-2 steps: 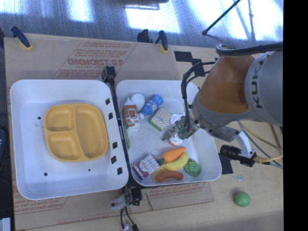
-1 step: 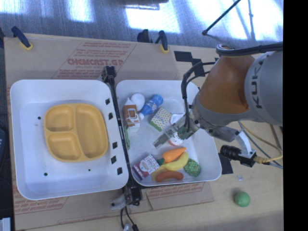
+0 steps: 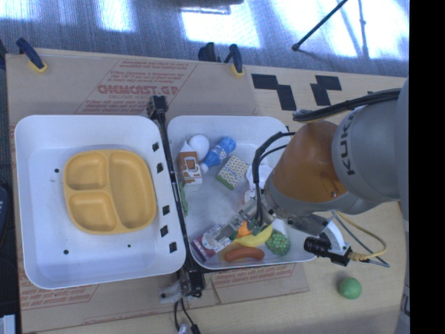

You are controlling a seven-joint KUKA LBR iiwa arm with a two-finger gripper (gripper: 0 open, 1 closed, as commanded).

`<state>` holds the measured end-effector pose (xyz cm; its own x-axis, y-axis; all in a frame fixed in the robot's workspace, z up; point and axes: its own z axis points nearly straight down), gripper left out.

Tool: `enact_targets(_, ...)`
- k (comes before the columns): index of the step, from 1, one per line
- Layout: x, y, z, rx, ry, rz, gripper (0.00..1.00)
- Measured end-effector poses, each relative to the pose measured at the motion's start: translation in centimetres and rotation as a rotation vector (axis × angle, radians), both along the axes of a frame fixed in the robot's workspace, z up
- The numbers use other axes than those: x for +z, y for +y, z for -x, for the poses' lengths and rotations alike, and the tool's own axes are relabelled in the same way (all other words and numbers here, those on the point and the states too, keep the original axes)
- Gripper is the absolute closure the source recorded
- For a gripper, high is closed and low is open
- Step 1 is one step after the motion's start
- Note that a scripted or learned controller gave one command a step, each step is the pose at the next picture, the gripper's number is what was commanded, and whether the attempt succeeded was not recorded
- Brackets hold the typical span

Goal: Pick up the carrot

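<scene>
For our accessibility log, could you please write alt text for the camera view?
The grey and orange arm reaches down into the right bin, its end effector low over a pile of toy food near the front edge. The left bin holds a yellow tray; a green ball lies on the bench.

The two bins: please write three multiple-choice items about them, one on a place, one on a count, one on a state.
1. Where is the yellow tray?
A. left bin
B. right bin
C. on the bench

2. How many compartments has the tray?
A. two
B. three
C. four

3. Where does the green ball lie?
A. in the tray
B. in the right bin
C. on the bench, outside both bins

Answers:
1. A, the tray lies flat in the left bin.
2. B, its ridges divide it into three parts.
3. C, the ball rests on the bench past the right bin's near corner.
</scene>
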<state>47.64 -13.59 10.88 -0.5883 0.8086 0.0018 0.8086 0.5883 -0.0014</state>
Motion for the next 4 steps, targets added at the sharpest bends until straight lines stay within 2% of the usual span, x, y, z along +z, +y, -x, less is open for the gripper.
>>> enact_targets(1, -1.4, 1.7, -0.2, 0.172, -0.006, 0.004, 0.0)
enact_targets(2, 2.9, -6.1, -7.0, 0.334, -0.003, 0.002, 0.0)
enact_targets(3, -1.4, -0.9, -5.3, 0.566, -0.007, 0.004, 0.0)
enact_targets(4, -1.7, -0.6, -3.0, 0.778, 0.001, -0.002, 0.0)
